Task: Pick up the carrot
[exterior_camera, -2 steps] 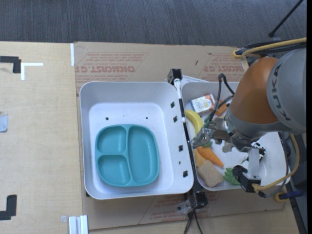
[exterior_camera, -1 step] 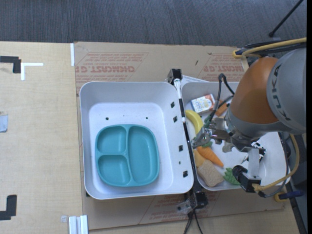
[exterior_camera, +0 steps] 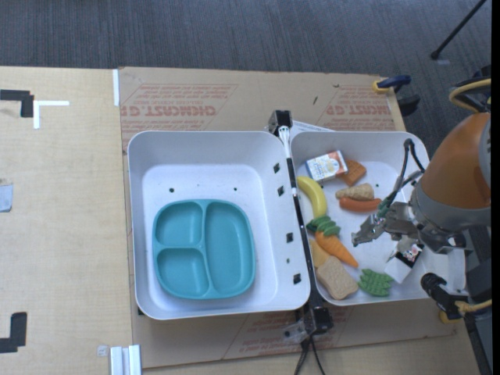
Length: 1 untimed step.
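Camera view gives you two white bins side by side. The left bin (exterior_camera: 141,209) holds one teal plate (exterior_camera: 205,249) with three sections. In the right bin (exterior_camera: 375,143) you can count one carrot (exterior_camera: 334,245), one banana (exterior_camera: 314,196), one carton (exterior_camera: 326,165), one sausage (exterior_camera: 359,205) and one slice of bread (exterior_camera: 337,278), plus a green leafy piece (exterior_camera: 376,282). The carrot lies near the left wall, green top toward the banana, tip just above the bread. The gripper (exterior_camera: 366,233) hangs to the carrot's right, apart from it, fingers spread and nothing between them.
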### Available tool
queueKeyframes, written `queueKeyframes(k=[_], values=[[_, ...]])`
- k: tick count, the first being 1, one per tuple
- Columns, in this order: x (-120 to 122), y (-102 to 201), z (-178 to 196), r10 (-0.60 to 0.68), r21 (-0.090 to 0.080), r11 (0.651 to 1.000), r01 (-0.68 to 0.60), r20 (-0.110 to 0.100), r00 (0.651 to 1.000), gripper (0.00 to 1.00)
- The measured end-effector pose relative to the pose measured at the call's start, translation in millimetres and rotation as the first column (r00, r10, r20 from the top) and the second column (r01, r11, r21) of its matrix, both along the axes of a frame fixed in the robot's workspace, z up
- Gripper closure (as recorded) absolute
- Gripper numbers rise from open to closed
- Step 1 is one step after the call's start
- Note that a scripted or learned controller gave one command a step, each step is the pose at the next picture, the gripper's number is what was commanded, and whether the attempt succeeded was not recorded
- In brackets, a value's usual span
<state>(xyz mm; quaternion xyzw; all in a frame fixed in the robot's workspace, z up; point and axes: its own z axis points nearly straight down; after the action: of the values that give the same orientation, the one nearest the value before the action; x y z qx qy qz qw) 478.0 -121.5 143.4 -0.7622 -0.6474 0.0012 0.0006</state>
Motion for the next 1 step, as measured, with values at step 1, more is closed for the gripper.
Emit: queueKeyframes(k=[1], values=[[3.7, 21.0, -45.1, -0.159, -0.005, 0.987, 0.159, 0.018, 0.987, 0.00]])
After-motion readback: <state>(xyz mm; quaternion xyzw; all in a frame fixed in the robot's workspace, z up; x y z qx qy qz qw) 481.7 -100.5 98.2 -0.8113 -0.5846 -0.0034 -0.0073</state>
